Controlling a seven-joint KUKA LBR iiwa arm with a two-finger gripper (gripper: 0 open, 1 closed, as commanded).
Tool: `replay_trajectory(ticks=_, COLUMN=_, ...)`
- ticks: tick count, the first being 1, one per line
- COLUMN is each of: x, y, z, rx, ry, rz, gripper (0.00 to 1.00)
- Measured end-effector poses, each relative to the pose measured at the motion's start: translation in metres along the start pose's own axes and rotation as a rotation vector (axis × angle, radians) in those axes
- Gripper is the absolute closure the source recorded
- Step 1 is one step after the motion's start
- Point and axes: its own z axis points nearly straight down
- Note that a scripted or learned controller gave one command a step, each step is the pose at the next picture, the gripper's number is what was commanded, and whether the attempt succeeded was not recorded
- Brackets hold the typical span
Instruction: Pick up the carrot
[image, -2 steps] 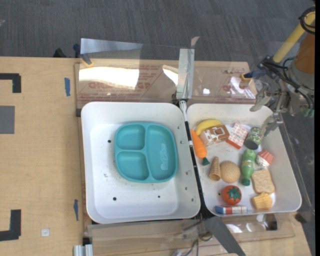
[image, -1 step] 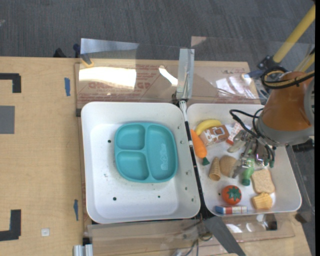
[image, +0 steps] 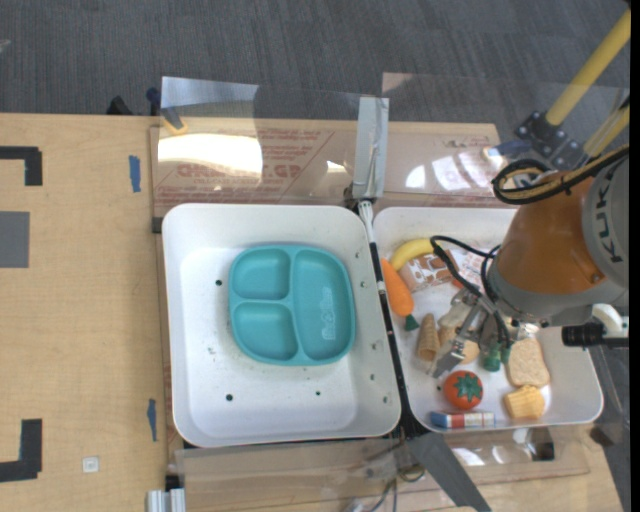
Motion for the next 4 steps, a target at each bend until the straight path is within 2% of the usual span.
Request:
replay_trajectory(ticks=1, x=0.016, y=-0.015, z=0.014, rx=-0.002, ry=-0.018, rz=-0.329, gripper=0.0)
replay_trajectory(ticks=2, x=0.013, y=-0.013, z=0.001, rx=-0.003, ry=-0.029, rz=-0.331, gripper=1.0)
replay_trajectory(ticks=3, x=0.061, y=0.036, z=-0.084, rx=-0.005, ry=-0.015, rz=-0.355, gripper=1.0)
replay_trajectory(ticks=4, x=0.07, y=0.05, z=-0.114, rx=-0.002, ry=-0.012, rz=-0.212, gripper=1.0)
